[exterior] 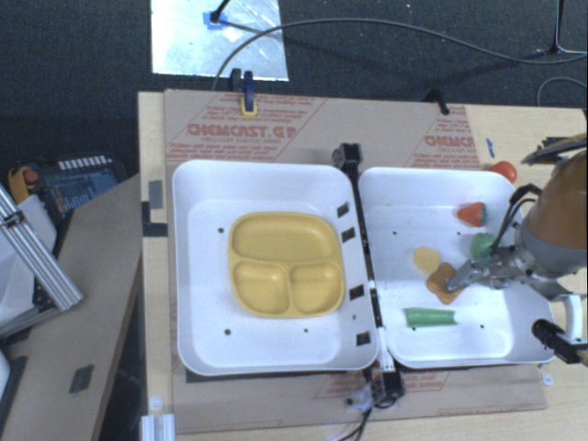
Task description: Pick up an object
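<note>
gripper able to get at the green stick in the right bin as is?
Probably yes. The green stick lies alone on the bin floor, apart from the brown piece; the gripper sits just above it in the view, with nothing between.

Right bin holds my options: green stick (430,317) flat near front, orange-brown piece (442,284), yellow disc (425,260), red-orange strawberry-like piece (471,213).

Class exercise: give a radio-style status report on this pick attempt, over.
Gripper low in right bin, at the brown piece. Nothing seen held. Yellow piece, green stick, green piece crowd close.
</note>
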You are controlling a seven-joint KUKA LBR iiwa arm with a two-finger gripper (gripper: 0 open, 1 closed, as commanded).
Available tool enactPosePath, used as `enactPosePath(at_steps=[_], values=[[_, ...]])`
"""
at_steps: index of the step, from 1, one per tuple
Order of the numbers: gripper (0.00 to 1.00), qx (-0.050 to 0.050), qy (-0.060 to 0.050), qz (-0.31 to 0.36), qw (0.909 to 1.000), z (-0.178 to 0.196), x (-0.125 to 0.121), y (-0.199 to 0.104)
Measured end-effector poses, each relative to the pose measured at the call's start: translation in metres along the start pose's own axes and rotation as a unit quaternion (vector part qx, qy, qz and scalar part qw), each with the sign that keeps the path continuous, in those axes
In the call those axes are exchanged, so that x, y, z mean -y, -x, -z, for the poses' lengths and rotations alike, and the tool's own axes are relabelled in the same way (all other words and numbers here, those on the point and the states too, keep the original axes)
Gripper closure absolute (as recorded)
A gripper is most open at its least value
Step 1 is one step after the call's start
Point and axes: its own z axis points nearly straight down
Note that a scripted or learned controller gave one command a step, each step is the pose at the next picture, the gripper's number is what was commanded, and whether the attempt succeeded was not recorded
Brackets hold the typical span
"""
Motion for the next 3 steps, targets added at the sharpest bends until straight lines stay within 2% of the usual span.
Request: enactPosePath(at_steps=[1, 2, 3], values=[[1.0, -0.001, 0.003, 0.0, 1.0, 0.012, -0.002, -0.001], [1.0, 0.001, 0.002, 0.001, 1.0, 0.055, -0.003, -0.001], [1.0, 0.001, 0.002, 0.002, 1.0, 0.11, -0.015, -0.002]])
